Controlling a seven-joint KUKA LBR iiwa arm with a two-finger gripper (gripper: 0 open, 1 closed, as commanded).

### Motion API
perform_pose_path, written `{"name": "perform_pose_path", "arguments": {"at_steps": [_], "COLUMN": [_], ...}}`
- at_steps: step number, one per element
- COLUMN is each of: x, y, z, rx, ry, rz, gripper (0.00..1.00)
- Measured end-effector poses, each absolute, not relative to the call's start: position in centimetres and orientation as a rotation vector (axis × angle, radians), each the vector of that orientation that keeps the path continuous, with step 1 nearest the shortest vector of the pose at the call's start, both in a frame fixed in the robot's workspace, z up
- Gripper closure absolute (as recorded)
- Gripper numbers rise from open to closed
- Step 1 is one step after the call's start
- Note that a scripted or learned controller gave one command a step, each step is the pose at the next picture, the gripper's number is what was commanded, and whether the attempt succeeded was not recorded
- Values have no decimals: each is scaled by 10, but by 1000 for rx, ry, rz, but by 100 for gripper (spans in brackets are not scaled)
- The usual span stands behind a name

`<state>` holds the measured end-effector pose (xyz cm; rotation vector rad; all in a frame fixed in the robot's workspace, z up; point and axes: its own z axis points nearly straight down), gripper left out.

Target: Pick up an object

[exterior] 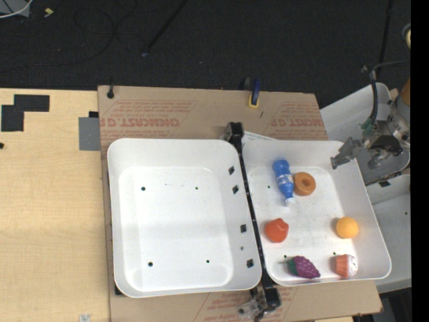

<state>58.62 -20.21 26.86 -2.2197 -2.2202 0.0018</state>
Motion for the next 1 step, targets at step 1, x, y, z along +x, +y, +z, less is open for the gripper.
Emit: {"name": "perform_pose_path", "arguments": {"at_steps": [1], "x": [552], "y": [-132], "z": [313], "rx": [-2214], "ry": [-2223], "rz": [1], "gripper": [0]}}
